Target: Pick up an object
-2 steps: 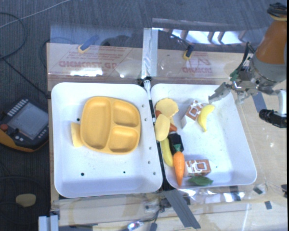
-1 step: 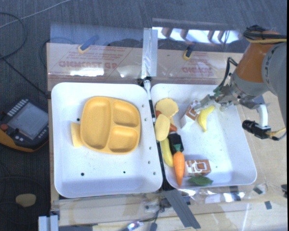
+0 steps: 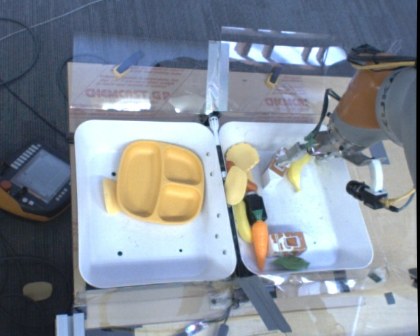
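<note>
My gripper (image 3: 306, 151) reaches in from the right over the back of the right bin (image 3: 336, 219). A small yellow banana-shaped piece (image 3: 296, 175) lies right at its tip, and a little brown and white carton (image 3: 279, 164) sits just to the left of it. I cannot make out whether the yellow piece is gripped or only touched. Along the bin's left side lie two pale yellow pieces (image 3: 236, 184), a banana (image 3: 243, 224), a black object (image 3: 255, 206) and a carrot (image 3: 260, 241).
A small orange and white box (image 3: 288, 242) and a green leaf (image 3: 291, 262) rest near the right bin's front wall. The left bin (image 3: 98, 250) holds a yellow divided plate (image 3: 161, 182) with a pale yellow slab (image 3: 110, 195) beside it. The arm's grey link and cable (image 3: 367, 187) hang over the right rim.
</note>
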Controlling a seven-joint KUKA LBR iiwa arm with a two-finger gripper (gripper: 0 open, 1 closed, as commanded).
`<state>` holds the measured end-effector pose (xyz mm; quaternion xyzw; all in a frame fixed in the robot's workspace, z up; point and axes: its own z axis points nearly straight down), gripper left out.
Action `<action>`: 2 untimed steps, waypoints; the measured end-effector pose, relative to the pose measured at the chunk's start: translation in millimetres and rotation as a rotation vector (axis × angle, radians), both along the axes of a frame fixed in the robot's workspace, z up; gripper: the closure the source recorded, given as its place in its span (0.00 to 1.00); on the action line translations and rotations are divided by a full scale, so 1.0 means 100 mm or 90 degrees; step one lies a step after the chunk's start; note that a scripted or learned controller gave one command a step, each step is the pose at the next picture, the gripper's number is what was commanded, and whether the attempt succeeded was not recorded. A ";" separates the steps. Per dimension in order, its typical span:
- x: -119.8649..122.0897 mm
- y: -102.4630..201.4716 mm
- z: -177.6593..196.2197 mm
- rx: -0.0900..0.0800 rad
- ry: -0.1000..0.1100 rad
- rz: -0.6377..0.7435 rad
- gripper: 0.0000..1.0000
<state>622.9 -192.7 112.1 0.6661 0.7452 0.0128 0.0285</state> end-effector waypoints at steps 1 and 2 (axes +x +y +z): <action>-0.09 -0.23 0.29 0.012 0.038 -0.048 0.00; -0.08 0.14 0.05 0.008 0.020 -0.054 0.00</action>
